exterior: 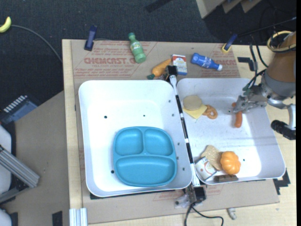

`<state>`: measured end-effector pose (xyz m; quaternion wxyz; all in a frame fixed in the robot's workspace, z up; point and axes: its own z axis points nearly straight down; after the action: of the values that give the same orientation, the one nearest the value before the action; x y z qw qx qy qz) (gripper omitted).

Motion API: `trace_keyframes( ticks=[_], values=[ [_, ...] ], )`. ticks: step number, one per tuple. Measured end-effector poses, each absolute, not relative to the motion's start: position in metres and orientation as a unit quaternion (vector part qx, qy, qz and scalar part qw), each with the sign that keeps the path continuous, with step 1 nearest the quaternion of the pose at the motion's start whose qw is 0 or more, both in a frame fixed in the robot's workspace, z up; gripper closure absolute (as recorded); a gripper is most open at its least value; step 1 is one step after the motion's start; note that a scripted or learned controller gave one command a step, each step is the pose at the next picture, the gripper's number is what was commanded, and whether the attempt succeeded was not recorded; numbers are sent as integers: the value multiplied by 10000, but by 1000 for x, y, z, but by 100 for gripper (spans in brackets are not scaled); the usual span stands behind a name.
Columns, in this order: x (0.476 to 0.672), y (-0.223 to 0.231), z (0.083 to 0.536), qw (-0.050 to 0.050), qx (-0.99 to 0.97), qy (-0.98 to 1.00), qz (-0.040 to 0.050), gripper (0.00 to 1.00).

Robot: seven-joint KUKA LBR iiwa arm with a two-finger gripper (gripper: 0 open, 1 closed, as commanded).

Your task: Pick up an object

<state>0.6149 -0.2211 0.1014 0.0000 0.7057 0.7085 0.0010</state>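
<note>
My gripper hangs over the far right part of the right bin, below the grey wrist. A small red-orange sausage lies on the bin floor just below and left of it; whether they touch I cannot make out. Further left are a tan round sandwich with yellow cheese and a small pretzel. In the bin's near corner sit an orange pumpkin, a piece of bread, a small can and a brown stick.
The left bin holds a blue divided plate. Behind the bins on the cardboard lie a green bottle, a carrot, a small carton and a blue bottle. Cables hang near the arm at right.
</note>
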Motion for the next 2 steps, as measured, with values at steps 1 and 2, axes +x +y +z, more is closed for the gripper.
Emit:
trace_keyframes(
  ticks=[1, 2],
  values=[
    [658, -149, 86, -7, 7065, 7077, -1, 100],
    [582, -139, 109, -6, 7073, 7069, -3, 100]
  ],
)
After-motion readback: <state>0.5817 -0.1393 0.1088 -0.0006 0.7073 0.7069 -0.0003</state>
